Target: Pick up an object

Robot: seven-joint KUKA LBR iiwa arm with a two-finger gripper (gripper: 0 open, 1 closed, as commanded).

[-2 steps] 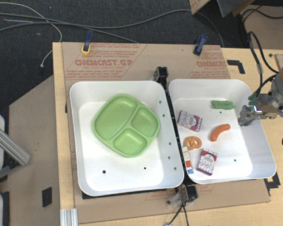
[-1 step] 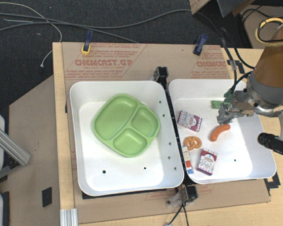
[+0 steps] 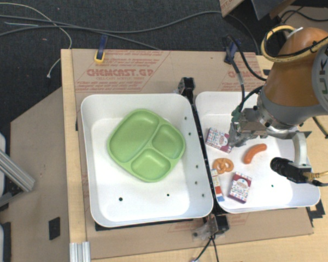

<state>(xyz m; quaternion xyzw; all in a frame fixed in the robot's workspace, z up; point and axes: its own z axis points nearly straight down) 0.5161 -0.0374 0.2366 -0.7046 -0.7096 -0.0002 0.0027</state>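
In the right bin [image 3: 262, 201] lie a pink and white packet [image 3: 217, 138], an orange sausage [image 3: 254, 153], a brown pretzel [image 3: 223, 165], a small red and white box [image 3: 240, 187] and a thin white stick-like piece [image 3: 216, 190]. My gripper [image 3: 236, 138] hangs over the middle of this bin, just right of the pink packet and up-left of the sausage. Nothing shows between its fingers, and the arm hides much of them.
The left bin [image 3: 98, 201] holds a green divided plate [image 3: 146, 144], set at a slant near its middle. A black clamp [image 3: 186, 84] sits at the far end of the divider between the bins. Cardboard lies under both bins.
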